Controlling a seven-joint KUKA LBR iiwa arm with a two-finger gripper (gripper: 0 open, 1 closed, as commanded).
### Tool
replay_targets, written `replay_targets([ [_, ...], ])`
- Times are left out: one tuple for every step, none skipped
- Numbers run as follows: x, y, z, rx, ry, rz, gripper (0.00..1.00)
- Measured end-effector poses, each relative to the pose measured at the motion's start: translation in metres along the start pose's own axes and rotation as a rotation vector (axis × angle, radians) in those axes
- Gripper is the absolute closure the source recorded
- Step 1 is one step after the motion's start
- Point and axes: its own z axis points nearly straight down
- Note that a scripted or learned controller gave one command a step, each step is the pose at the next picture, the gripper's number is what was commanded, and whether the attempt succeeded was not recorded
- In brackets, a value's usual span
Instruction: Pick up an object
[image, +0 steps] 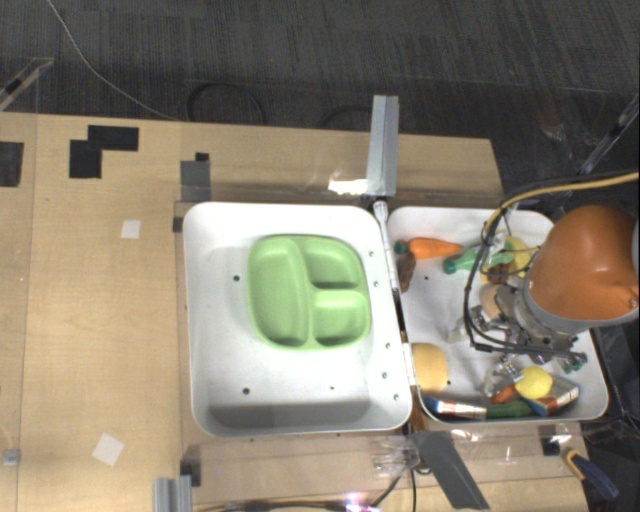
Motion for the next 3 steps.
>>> replay_targets([
  [-0.006, -0.001, -0.014, 0.008, -0.016, -0.007, 1.00],
  [-0.031, -0.033, -0.144, 0.001, 0.004, 0.019, 1.00],
  [-0.077, -0.068, -0.152, -0.008, 0.011, -0.154, 1.00],
])
